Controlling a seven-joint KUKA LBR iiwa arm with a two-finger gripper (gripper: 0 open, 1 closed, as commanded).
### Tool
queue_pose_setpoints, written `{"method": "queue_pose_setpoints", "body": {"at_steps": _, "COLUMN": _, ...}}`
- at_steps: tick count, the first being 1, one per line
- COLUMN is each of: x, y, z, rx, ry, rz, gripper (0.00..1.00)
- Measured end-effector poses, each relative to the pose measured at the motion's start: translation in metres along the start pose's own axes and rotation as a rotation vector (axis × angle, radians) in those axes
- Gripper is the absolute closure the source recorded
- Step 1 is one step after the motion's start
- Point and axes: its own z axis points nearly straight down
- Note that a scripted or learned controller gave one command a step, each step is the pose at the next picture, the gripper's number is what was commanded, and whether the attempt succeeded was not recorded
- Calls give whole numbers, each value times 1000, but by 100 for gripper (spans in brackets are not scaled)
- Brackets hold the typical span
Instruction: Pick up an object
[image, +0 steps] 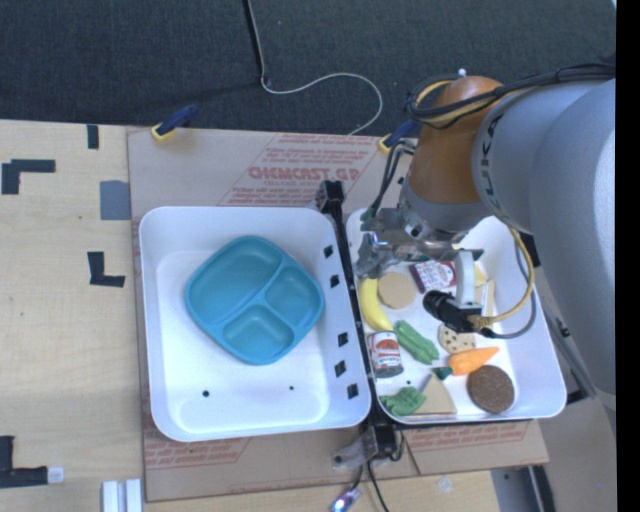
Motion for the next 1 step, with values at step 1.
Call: {"method": "queue_pose_setpoints", "body": {"at_steps": 1, "x": 111, "y": -13, "z": -51, "rx": -7, "ry": -2, "rz": -3, "gripper": 100}}
